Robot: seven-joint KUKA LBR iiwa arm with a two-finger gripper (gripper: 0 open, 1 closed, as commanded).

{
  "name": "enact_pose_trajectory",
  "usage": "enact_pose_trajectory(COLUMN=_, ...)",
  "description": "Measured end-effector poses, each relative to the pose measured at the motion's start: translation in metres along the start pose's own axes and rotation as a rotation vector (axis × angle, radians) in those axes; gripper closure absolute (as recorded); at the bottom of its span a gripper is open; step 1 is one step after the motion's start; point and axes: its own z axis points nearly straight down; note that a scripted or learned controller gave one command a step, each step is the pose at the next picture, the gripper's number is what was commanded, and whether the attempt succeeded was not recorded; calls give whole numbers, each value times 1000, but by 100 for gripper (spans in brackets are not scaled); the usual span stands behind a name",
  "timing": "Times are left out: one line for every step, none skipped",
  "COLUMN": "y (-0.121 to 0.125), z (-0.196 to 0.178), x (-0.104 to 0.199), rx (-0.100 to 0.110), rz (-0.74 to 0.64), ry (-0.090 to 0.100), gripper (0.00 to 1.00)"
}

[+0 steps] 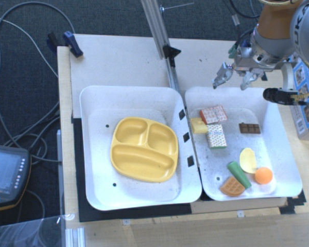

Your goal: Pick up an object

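The gripper (233,79) hovers over the right bin's (283,138) far rim, fingers spread and holding nothing. The yellow divided plate (144,149) lies in the left bin (92,138).

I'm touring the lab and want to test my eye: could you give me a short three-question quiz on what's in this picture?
1. True or false: the yellow plastic divided plate lies in the same shallow white bin as the small toy foods.
2. Multiple choice: what touches the orange ball? A) the brown chocolate bar piece B) the pale yellow oval slice C) the yellow divided plate
3. Fill in: the grey two-finger gripper hangs with open fingers above the far rim of the ___ white bin as the camera sees it, holding ___.

Key
1. False: it lies alone in the left white bin.
2. B
3. right; nothing
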Motion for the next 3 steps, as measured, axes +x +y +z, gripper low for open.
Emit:
enact_pose_trajectory(y=0, z=0, x=0, rx=0, rz=0, ry=-1, gripper=0)
enact_pose_trajectory(y=2, z=42, x=0, rx=5, rz=1, ry=-1, gripper=0)
enact_pose_trajectory(y=8, z=94, x=-8, rx=5, rz=2, ry=-1, gripper=0)
